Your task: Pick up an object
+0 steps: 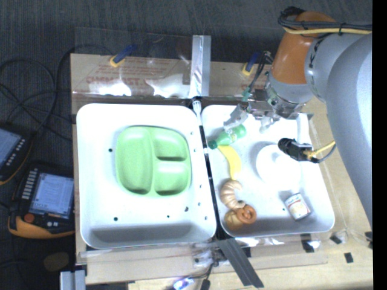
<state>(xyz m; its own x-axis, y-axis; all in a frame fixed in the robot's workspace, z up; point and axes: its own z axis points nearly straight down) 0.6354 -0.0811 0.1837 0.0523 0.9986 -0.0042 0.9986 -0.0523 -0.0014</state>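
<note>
Green bottle, small and lying tilted beside the banana; we see the gripper above it, jaws spread.

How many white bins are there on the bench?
2. The left bin holds a green divided tray. The right bin sits beside it, holding a banana, a green bottle and other small things.

Single fixed camera above the bench, looking down at a slant.
Takes in both bins, left bin and right bin, from a middling height; arm entering from the right.
</note>
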